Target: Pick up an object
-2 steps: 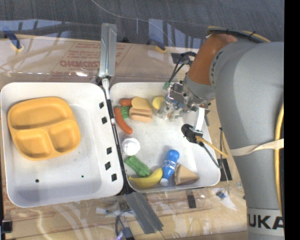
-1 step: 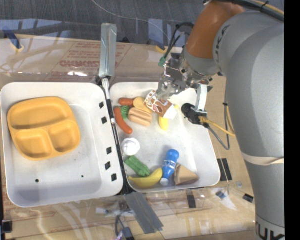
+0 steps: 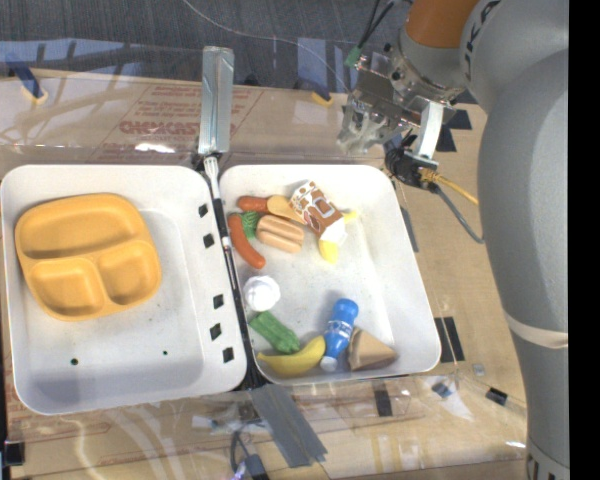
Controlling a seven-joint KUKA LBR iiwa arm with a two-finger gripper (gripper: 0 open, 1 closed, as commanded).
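The task looks not yet begun: the gripper [image 3: 365,133] hangs above the far edge of the right bin [image 3: 405,268] with nothing between its jaws, and I cannot tell if they are released or clenched. All objects lie in this bin. A likely target, the banana [image 3: 292,359], lies at the near wall, its long axis running left to right.

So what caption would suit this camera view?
Robot hand poised beyond right bin of toy food; yellow tray in left bin.
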